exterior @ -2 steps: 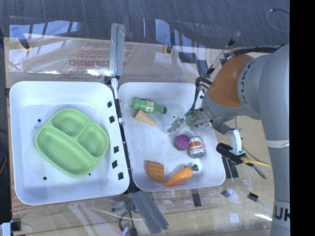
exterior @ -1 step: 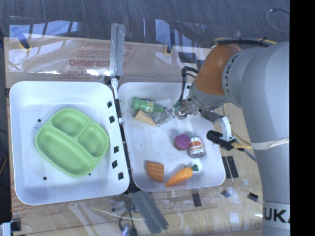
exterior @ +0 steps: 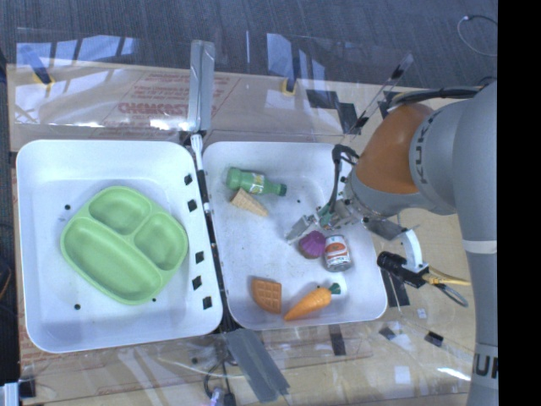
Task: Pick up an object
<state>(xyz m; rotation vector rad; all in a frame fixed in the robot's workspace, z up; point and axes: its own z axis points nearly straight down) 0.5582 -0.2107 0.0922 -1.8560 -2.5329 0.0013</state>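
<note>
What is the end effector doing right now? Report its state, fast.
End effector: low in the right bin, just above the purple object and beside the small can; open or closed cannot be told, nothing seen gripped.

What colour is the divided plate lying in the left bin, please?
Light green, plain with no pattern; the divided plate shows clearly in the camera view.
</note>
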